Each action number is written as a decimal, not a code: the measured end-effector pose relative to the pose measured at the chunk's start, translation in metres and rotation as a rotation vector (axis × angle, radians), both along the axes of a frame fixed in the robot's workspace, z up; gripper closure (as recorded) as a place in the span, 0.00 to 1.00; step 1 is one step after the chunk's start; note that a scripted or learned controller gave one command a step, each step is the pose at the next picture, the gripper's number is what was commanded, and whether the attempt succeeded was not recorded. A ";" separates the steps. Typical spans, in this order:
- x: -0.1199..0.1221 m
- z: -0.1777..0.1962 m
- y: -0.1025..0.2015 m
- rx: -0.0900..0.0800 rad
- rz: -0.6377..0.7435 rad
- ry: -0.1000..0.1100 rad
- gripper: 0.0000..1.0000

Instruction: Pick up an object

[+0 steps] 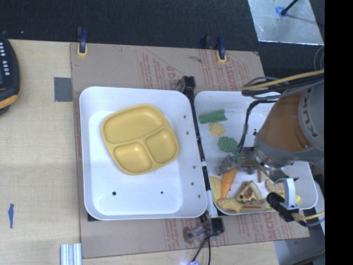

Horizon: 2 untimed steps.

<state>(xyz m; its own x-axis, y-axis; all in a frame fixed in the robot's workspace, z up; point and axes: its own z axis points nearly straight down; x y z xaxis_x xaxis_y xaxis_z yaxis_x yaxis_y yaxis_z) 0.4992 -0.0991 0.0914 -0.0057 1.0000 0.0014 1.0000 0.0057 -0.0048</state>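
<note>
Hovering low over the right bin (309, 101), the claw (238, 160) sat among the toy food near that bin's front-left corner, and whether it was released or clenched, I couldn't tell. Nothing was visibly held. The orange carrot (226, 182) lay just beside it, the pizza slice (249, 194) toward the front edge, a green waffle piece (226, 143) behind. Best bet looked like centring squarely over one item, likely the carrot, before closing, well clear of the wall. The yellow divided plate (140, 138) filled the left bin (96, 203).
</note>
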 end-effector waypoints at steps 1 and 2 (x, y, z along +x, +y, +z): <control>0.000 0.010 -0.001 0.000 -0.001 0.001 1.00; 0.071 0.107 0.045 -0.001 0.006 -0.016 1.00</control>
